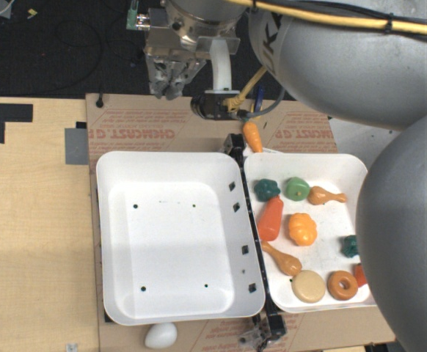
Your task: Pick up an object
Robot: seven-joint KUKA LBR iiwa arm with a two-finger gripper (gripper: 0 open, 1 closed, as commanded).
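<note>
While my gripper (171, 79) hangs high at the back of the bench, above the cardboard beyond the left bin (114, 196), everything worth picking lies the other way: forward and to the right, in the right bin (349, 166). I cannot tell from this angle whether the gripper is released or clenched, but I see nothing carried under it. The nearest candidates are a small orange carrot (252, 136) perched at the back edge where the two bins meet, then a dark green piece (266, 189) and a red pepper (271, 219) just inside the divider. The pepper's long axis runs roughly front to back, leaning slightly, so I judge a grasp across its width would suit it. Further right sit a green ball (297, 188), a drumstick (326, 195) and an orange pumpkin (302, 228). My judgement is that the coming move is a diagonal travel toward the right bin before any descent.
</note>
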